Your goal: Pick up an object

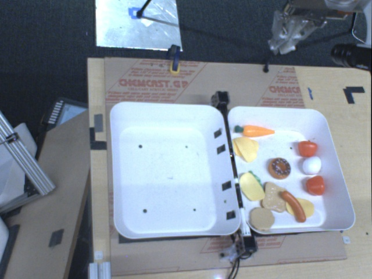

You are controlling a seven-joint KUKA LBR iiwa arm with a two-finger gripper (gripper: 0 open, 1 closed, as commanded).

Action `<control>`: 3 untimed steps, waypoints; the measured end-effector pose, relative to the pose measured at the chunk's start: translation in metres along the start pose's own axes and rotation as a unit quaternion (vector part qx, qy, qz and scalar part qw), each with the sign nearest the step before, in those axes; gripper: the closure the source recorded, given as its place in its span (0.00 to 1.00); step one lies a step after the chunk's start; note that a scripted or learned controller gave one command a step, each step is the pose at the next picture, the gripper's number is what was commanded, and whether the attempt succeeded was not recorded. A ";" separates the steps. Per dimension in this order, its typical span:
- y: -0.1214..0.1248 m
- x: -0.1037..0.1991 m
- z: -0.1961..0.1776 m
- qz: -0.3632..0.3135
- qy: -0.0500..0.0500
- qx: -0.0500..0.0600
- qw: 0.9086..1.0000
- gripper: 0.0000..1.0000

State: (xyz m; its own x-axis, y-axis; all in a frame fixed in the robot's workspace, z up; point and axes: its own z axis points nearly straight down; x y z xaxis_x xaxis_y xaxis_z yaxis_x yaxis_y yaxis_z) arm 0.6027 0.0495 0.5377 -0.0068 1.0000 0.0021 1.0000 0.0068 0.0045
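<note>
the left bin (168,173) is the biggest thing here; the right bin (334,156) beside it carries all the toy food. the gripper (285,39) hangs high beyond the bins' far edge, well apart from everything — whether it is parted or closed i cannot tell.

in the right bin: a carrot (258,131) at the far wall, a sausage (293,205) near the front, a donut (279,167) mid-bin, a white egg (312,165) between two tomatoes (307,148).

the carrot looks the easiest pick — probably light, stiff, smooth plastic, lying clear of its neighbours. take it across the thick middle; the egg would likely slip.
</note>
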 end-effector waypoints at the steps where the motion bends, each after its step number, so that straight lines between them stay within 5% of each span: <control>1: 0.064 -0.047 0.003 0.004 -0.002 -0.001 1.000 1.00; 2: -0.046 -0.014 0.007 -0.001 0.000 0.002 1.000 1.00; 3: 0.056 -0.043 0.004 0.004 -0.002 0.000 1.000 1.00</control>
State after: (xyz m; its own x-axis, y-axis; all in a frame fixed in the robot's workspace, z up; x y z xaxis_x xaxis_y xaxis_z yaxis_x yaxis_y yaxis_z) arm 0.6588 0.0071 0.5337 0.0010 1.0000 -0.0021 1.0000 -0.0010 0.0050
